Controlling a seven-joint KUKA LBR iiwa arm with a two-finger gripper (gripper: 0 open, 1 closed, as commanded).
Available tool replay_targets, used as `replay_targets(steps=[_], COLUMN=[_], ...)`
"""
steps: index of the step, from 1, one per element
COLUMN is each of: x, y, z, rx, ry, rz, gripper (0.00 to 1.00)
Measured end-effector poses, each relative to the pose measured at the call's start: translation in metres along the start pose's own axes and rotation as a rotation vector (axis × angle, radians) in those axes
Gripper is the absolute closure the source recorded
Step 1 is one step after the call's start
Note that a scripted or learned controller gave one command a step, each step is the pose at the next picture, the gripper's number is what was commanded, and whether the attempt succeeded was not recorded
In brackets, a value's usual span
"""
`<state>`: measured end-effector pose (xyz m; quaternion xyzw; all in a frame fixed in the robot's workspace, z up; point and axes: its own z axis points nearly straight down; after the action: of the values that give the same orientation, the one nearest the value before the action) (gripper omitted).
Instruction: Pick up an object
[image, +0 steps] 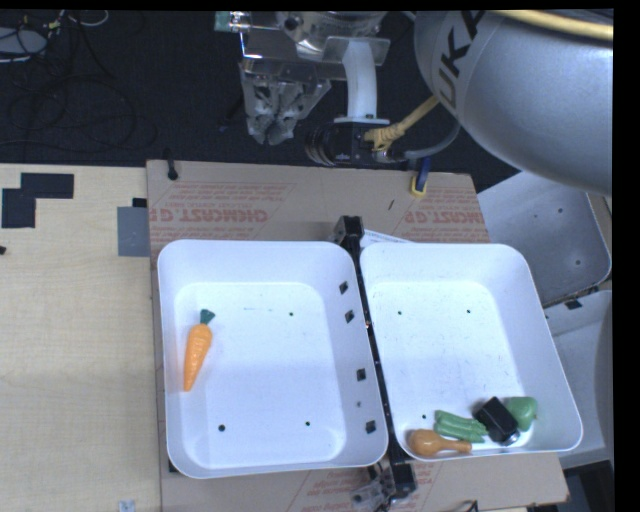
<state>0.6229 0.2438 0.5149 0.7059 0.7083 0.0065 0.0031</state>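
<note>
Cardboard covered the tabletop (60, 330) beneath two white bins. An orange carrot (197, 348) lay near the left bin's (255, 262) left wall. At the right bin's (440, 262) near-right corner clustered a green pod (460, 426), a black block (497, 418) and an orange piece (436, 443). Beyond both bins hung the claw (280, 105), gripping nothing; whether it was open or closed, I cannot tell.

The left bin (258, 262) has a wide open floor; its single obstacle is a carrot (196, 348) lying near the left wall. The right bin (452, 262) is open across its upper and middle floor. Its lower right corner is crowded: a green pod (458, 426), a black block (497, 419), a green piece (522, 408) and an orange gourd (434, 443) lie packed close against the walls. The black divider (364, 345) separates the bins.
</note>
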Motion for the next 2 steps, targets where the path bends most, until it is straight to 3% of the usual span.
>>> replay_targets(steps=[1,2], x=[-0.04,0.002], y=[0.014,-0.021], z=[0.119,0.09], rx=[0.027,0.016], ry=[-0.011,-0.004], rz=[0.007,-0.002], gripper=[1.0,1.0])
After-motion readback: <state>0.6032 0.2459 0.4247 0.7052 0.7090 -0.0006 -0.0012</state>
